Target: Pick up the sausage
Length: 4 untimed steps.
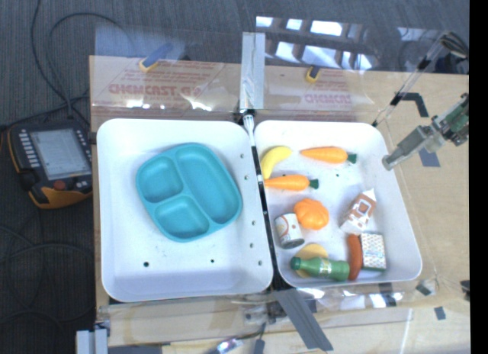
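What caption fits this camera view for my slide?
Sausage lies in the right bin among toy foods; a blue plate sits left.

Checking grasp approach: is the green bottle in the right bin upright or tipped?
Tipped. The green bottle lies on its side along the right bin's front edge, its cap end touching the sausage.

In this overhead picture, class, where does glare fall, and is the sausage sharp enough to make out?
Camera view: bright glare streaks the clear panels behind the bins, with small reflections along the front edge; the sausage is softly focused but recognisable, a reddish strip beside the patterned box in the right bin.
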### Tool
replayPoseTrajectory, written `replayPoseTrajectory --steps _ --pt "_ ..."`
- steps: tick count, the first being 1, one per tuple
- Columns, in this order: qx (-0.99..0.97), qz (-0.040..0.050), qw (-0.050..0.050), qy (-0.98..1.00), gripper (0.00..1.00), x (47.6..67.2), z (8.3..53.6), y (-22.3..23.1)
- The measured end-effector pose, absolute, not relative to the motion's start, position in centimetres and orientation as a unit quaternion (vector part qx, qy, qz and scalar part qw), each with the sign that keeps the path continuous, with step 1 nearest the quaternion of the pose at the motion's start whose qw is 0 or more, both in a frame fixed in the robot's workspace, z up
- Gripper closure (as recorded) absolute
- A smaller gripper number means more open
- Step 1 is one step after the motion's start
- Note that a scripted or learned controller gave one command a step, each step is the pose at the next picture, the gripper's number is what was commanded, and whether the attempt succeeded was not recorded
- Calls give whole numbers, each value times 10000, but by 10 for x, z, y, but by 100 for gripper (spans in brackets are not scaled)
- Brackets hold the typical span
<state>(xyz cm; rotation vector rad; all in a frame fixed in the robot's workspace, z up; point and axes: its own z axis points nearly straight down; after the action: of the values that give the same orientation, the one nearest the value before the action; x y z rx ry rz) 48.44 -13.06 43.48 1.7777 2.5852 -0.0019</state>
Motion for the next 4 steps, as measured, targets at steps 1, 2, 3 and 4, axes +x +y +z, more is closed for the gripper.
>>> replayPoseTrajectory --steps 1,2,3,4 --pt "4991 -7 23 8666 0 485 435 -168" --pt "4272 -9 26 9042 0 485 435 -225" --pt "4870 -4 20 8734 0 507 435 -223" --pt "5177 -2 20 8556 0 499 435 -223"
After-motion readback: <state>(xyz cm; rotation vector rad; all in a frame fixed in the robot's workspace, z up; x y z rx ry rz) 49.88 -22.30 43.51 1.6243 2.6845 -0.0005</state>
